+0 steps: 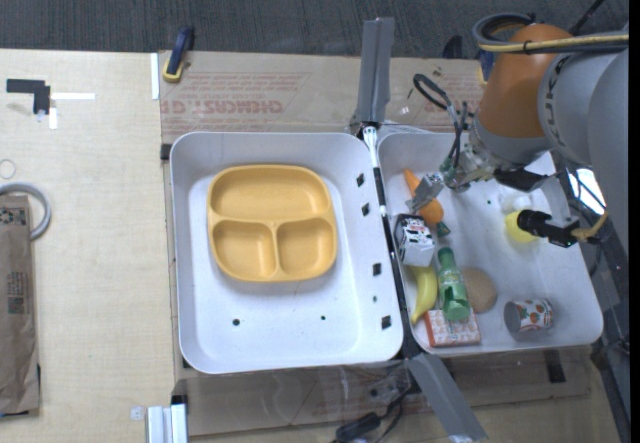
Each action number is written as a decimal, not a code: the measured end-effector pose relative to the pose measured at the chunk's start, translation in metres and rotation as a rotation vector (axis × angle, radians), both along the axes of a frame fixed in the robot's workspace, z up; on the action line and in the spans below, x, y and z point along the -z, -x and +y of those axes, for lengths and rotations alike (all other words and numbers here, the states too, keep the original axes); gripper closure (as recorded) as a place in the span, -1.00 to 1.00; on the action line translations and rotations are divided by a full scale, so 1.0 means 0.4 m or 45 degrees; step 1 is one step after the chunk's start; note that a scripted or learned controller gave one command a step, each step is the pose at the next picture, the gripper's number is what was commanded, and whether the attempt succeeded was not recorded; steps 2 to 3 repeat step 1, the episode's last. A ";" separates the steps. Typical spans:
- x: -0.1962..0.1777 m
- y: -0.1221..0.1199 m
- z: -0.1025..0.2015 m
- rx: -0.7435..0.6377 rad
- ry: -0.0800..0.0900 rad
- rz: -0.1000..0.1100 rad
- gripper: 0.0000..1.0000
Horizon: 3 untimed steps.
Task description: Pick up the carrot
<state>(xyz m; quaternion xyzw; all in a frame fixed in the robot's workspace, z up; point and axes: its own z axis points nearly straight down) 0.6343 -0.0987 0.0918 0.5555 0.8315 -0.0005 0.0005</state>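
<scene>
1. Since the carrot (412, 181) lies in the right bin (560, 276) near its upper left corner, close beside the divider between the bins, the camera view shows the hand (432, 189) right on top of it; whether the hand has closed on it or stands wide I cannot tell (the tip is too small and cluttered to read).
2. By the look of it the carrot is a light, rigid toy piece, probably smooth plastic and somewhat slippery, not fragile; I judge the best hold is across the thick middle of its body, not the tapered end.
3. Just below it sit a small white carton (415, 239), a green bottle (452, 286), a banana (424, 293) and a red-edged card (448, 331), so a stray closing could catch a neighbour.
4. Reversed red print on the cardboard (260, 96) behind the bins seems to read "CHEMCOTE"; labels on the carton and a small can (527, 316) are illegible.
5. A yellow divided plate (270, 221) lies in the left bin (200, 311).
</scene>
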 end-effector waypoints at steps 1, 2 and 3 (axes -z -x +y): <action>-0.024 -0.001 -0.002 0.001 0.001 -0.003 1.00; -0.024 -0.001 -0.002 0.001 0.001 -0.003 1.00; -0.024 -0.001 -0.002 0.001 0.001 -0.003 1.00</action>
